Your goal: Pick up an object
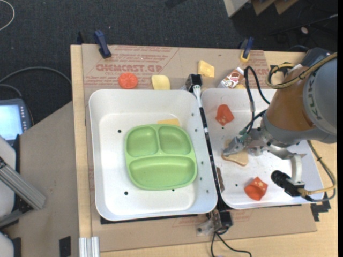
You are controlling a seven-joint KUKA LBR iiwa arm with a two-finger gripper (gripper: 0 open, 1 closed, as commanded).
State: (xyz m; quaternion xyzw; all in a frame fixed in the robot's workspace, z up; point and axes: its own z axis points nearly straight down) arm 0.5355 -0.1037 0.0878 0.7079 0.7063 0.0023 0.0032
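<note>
Checked right bin (231, 182) first. Found there: a tan flat piece (237, 157), lying on the bin floor, left of the bin's middle. Lies with long axis across the view, left to right, the right end dipping slightly toward the near edge. Looks narrower at the left end, so seems to point toward the divider between the two bins. Outline too blurred to say more about shape.

Found the gripper (239, 145) low over the far edge of the tan flat piece, touching it or just above it; cannot tell which. Cannot tell either whether spread or closed, the view being too coarse at that spot. Reaches in on the arm (292, 111) from the right, over the far right part of the bin.

Also in right bin: a red block (224, 114) toward the far left corner, apart from the tan flat piece, and an orange-red block (256, 189) near the front edge, to the right of the piece and apart from it.

In left bin (107, 122): a green divided plate (159, 157), roughly central, with a yellow slice (169, 122) just beyond its far rim, partly hidden.

On the bench beyond the bins: an orange disc (127, 80), a pale yellow lump (160, 82), a yellow block (206, 68) and a red-and-white packet (232, 79).
</note>
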